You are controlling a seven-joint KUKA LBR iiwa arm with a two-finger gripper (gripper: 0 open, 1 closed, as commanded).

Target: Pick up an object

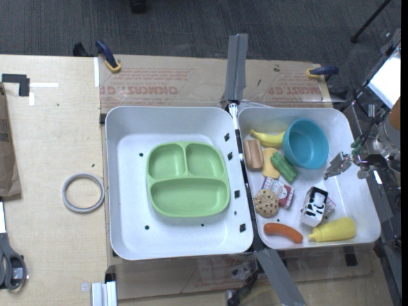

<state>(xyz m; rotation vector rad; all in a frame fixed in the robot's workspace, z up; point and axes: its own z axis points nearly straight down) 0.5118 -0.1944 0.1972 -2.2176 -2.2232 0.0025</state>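
Toys [299,183] crowd right bin [361,171], jaws [338,164] — seemingly empty — hover above.

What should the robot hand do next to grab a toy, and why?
Probably move a little left and down toward the black-and-white toy shoe. The metal two-finger gripper sits over the right white bin, near its right wall, with nothing seen between its fingers. The shoe lies just below-left of it, closer than the round blue bowl or yellow squeeze bottle.
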